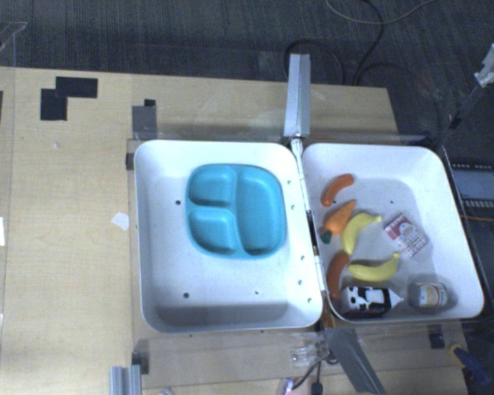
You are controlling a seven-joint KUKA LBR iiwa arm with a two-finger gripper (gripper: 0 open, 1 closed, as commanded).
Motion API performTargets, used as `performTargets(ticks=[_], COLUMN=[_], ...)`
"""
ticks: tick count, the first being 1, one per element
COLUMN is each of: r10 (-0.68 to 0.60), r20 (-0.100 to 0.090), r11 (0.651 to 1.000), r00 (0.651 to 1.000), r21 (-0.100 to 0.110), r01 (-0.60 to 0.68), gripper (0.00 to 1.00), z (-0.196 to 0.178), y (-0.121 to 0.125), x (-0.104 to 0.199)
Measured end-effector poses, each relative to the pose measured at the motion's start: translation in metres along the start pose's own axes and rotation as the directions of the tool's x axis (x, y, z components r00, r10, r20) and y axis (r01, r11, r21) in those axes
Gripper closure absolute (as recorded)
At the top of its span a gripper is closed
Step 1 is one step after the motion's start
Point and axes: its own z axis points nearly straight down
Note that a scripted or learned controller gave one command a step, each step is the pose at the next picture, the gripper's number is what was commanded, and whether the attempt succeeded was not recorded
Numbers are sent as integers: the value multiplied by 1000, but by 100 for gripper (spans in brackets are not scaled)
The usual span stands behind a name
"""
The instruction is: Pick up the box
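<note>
The step in hand is the approach to the box (405, 235), which lies in the right bin (445, 175), roughly at its middle and a little toward the right wall. A good pickup would come straight down over it with the jaws turned to match its slant, since it sits skewed to the bin's walls. They should close across its shorter side, not corner to corner. The left side is the crowded one: a yellow banana (358, 227) lies just beside it, and a second banana (374, 268) curves just below, so the descent should favour the open floor to the box's right and top. Because it lies flat and low, I judge the closing needs to happen near the bin floor — too high and it would slip free. Whether the end effector is apart or together I cannot tell. The box itself looks like a small flat carton, white with red print and some darker lettering too small to read. It rests on its broad face, one corner pointing toward the can (429, 295) at the lower right — near it, but apart.
</note>
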Motion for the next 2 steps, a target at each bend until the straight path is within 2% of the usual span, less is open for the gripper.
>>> performTargets(ticks=[1,2], r10=[78,61], r20=[-1,-2], r11=[997,998], r00=[997,998], r21=[1,2], r01=[-78,-61], gripper=[100,100], z=[1,1], y=[0,11], x=[-1,31])
